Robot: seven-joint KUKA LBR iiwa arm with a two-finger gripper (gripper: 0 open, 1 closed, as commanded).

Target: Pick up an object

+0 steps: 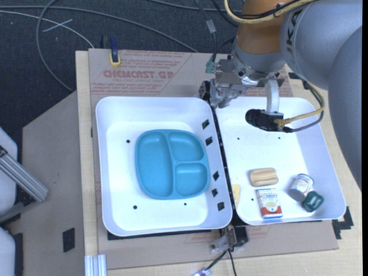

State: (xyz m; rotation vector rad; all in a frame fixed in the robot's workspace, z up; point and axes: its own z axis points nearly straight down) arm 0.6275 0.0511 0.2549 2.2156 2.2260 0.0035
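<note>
Gripper (223, 94), state unclear, over bins' divider; blue plate (172, 163) in left bin (109, 154).

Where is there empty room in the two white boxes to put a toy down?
In the right bin, the bare middle floor between the gripper and the tan block. In the left bin, just narrow strips around the blue divided plate. The right bin's near corner is crowded: tan block, small carton, little can.

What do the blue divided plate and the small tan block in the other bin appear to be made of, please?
The blue divided plate looks like moulded plastic: uniform colour, soft sheen, rounded compartment ridges. The tan block looks matte, with rounded edges, possibly foam, sponge or a toy bread piece; the view leaves that open.
</note>
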